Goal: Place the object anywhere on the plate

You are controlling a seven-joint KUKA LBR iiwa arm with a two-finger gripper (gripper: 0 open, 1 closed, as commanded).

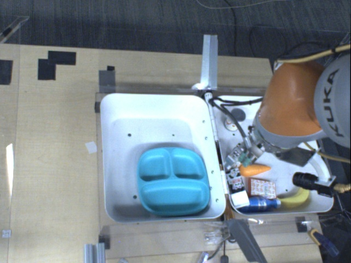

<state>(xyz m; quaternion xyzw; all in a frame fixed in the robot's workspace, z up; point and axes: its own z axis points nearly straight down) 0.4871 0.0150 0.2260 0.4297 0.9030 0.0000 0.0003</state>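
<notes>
A: Camera view status?

B: Not started. The blue plate [173, 181] sits bare in the left bin [118, 119]. The gripper [243, 156] is low in the right bin [323, 204], just above the carrot [255, 169] (the likely object; whether it is open or gripping cannot be determined).

A: Orientation?

B: The carrot lies flat, long axis left-right, its narrow end apparently pointing right. Pickup and transfer remain.
</notes>
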